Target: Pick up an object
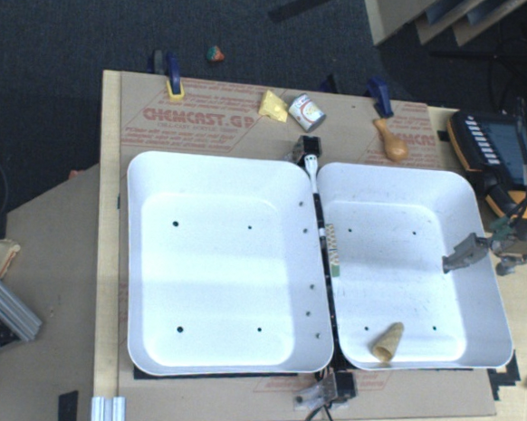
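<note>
I see 1 candidate object, a tan cone-shaped piece [387,340], lying on the floor of the right bin [428,195] near the front wall, at about 6 o'clock from that bin's centre. It rests on its side, wide end toward 6 o'clock and narrow end toward 12 o'clock, clear of the bin wall.

The gripper [464,253] sits at the right bin's 3 o'clock rim, well apart from the cone, at about 1 o'clock from it. I see a grey part reaching in over the rim. I cannot tell how far the fingers are spread, and I see nothing between them.

The left bin [157,174] lies directly beside the right bin, at its 9 o'clock, the 2 rims touching along the centre line.

On the bench [126,112] beyond the bins, at 12 o'clock, I see a yellow piece [272,107], a small white box [307,112] just beside it, and a wooden pear-shaped object [391,142] further toward 3 o'clock. 2 blue clamps [173,73] hold the far edge.
</note>
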